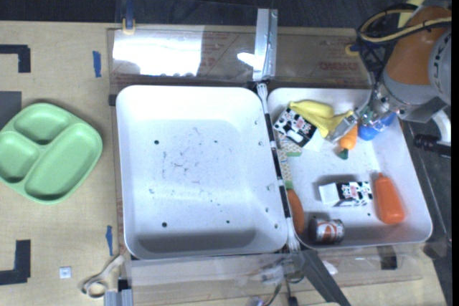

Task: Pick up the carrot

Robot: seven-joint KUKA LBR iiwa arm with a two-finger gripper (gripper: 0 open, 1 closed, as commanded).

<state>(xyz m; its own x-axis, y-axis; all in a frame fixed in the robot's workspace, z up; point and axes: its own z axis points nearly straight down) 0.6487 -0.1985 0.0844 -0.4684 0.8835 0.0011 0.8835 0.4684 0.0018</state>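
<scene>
In the right bin (419, 226), a small orange carrot (346, 138) with a green end lies near the back, just right of a yellow banana (315, 112). My gripper (370, 120) hangs at the bin's back right corner, right beside and slightly above the carrot's upper end, with something blue (368, 130) at its tip. The grey arm with its orange band (412, 57) comes in from the upper right. I cannot tell whether the gripper touches the carrot.
The right bin also holds a black-and-white patterned box (295, 127), a white carton (346, 192), a thick orange object (389, 200), a can (327, 229) and a slim orange piece (295, 204) against the left wall. A green divided plate (46, 150) sits far left.
</scene>
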